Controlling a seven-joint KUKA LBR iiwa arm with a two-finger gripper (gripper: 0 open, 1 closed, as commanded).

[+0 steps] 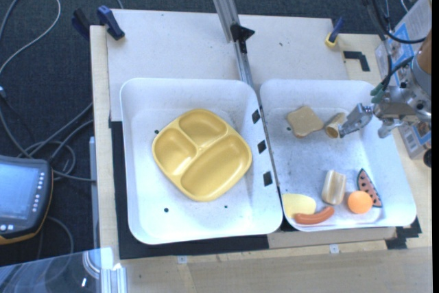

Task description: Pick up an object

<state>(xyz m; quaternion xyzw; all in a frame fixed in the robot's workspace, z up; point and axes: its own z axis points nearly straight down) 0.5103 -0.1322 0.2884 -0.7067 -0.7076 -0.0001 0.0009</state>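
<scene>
Camera view: gripper (347,125) in right bin (394,154), beside small tan cylinder (335,125); grip state cannot be determined.

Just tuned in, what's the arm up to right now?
The arm reaches in from the right with its pincer low in the right bin, beside a small tan cylinder and a tan bread-like piece. Nothing looks lifted yet. More toy food lies along that bin's near edge. The left bin holds a yellow divided plate.
</scene>
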